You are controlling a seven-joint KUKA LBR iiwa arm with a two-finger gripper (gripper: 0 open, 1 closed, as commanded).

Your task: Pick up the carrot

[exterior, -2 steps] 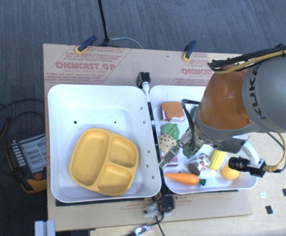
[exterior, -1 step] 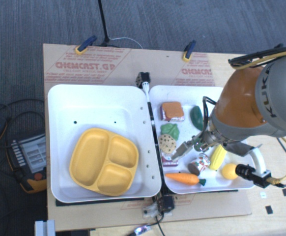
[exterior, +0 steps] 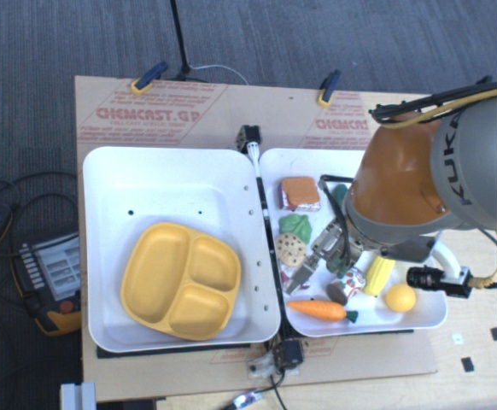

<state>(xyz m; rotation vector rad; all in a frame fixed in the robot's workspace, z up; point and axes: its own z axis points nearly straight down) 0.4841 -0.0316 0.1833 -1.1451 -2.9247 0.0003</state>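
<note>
gripper hangs lower right of centre, fingers spread wide, holding nothing. carrot lies just below it in the right bin.

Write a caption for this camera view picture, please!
Robot pincer hovers above toy food, near the carrot in the right bin.

You see an orange carrot with a green tip, a yellow lemon, a yellow corn cob, a cream cookie speckled dark, a green leafy piece, a mustard-yellow divided plate, two white bins, the arm's orange band.
</note>
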